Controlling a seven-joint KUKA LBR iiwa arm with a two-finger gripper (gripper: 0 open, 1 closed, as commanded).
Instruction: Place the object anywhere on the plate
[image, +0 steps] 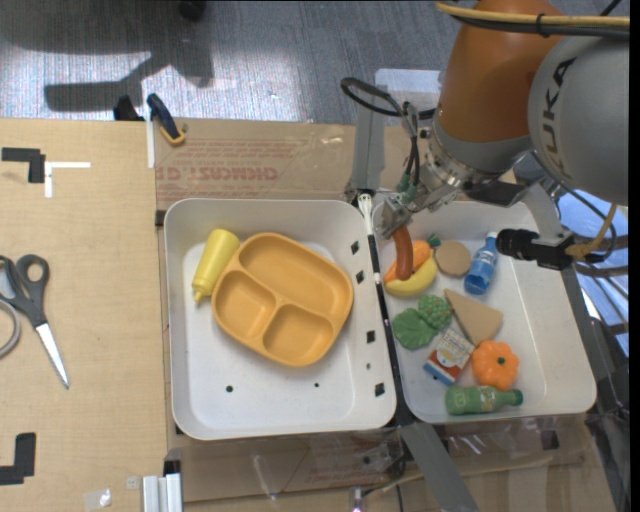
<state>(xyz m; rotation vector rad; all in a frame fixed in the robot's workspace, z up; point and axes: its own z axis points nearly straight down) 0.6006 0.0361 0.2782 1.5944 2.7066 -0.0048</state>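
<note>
Sausage (402, 253) hangs lengthwise from the gripper (397, 218), its upper end pinched between the closed fingers and its long axis running almost straight down. It dangles over the left edge of the right bin (560, 395), just above the banana (413, 281) and close to the wall shared with the left bin (190, 400). Yellow plate (283, 298) lies to the left of the gripper, across that wall, in the middle of the left bin with a yellow bottle (212, 262) touching its far-left rim. As I judge it, the coming move is a sideways carry leftward over the divider, then a release over any of the plate's compartments.
</note>
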